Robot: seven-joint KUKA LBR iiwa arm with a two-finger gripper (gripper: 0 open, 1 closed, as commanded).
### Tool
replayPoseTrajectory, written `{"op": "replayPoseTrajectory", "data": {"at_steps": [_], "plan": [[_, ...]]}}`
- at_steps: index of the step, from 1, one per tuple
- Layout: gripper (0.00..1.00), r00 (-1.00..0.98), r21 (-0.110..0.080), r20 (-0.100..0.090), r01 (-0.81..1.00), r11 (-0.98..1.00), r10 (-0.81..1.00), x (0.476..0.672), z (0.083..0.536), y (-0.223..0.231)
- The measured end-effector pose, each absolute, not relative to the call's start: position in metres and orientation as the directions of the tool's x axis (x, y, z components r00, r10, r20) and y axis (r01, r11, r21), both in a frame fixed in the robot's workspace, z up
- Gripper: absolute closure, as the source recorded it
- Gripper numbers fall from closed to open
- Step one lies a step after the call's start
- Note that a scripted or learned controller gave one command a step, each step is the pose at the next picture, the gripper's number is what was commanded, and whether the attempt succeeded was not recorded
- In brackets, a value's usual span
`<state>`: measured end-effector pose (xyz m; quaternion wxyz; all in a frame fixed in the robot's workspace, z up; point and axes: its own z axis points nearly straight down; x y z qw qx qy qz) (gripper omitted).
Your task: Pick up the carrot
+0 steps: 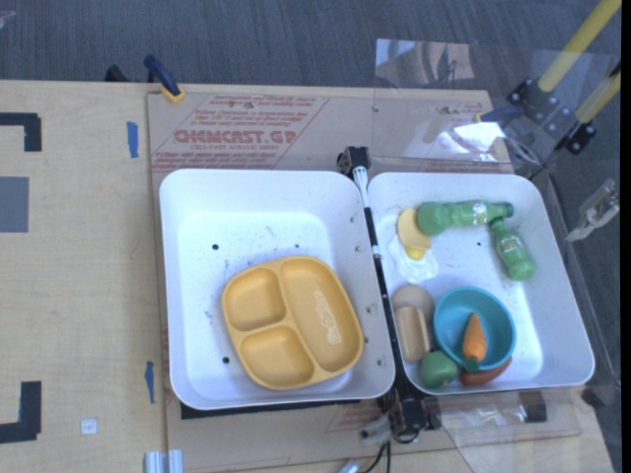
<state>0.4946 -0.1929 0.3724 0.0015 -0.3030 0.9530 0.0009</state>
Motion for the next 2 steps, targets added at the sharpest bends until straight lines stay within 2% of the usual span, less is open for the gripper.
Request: {"op": "replayPoseTrajectory", "data": {"at_steps": [1,2], "plan": [[0.00,-0.644,-0.010,-0.006,-0.765,0.644,-0.765,0.488,0.394,-0.223],[1.00,-0.646,-0.020,-0.012,-0.763,0.646,-0.763,0.491,0.407,-0.223]]}}
